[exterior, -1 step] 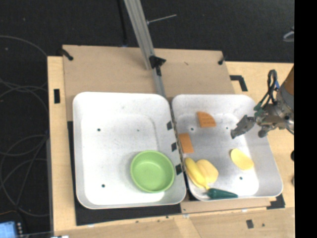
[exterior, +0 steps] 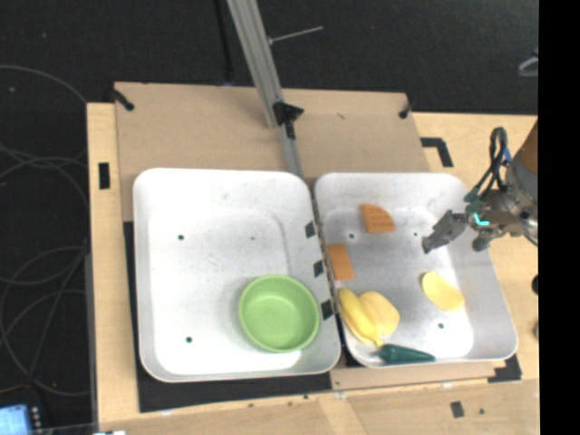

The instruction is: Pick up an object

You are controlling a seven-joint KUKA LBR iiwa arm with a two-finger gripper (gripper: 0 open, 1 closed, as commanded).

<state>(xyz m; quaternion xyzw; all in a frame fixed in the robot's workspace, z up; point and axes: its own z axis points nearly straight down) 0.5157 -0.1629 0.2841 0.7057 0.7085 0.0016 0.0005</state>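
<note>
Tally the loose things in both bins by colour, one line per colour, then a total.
Orange: 2, a wedge and a block.
Yellow: 2, a banana bunch and a flat piece.
Green: 2, a bowl and a dark green piece.
Total: 6.

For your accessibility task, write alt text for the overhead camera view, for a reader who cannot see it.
A robot gripper hovers over the right white bin, which holds two orange pieces, a yellow slice, a banana bunch and a green item. The left bin holds a green bowl.
</note>
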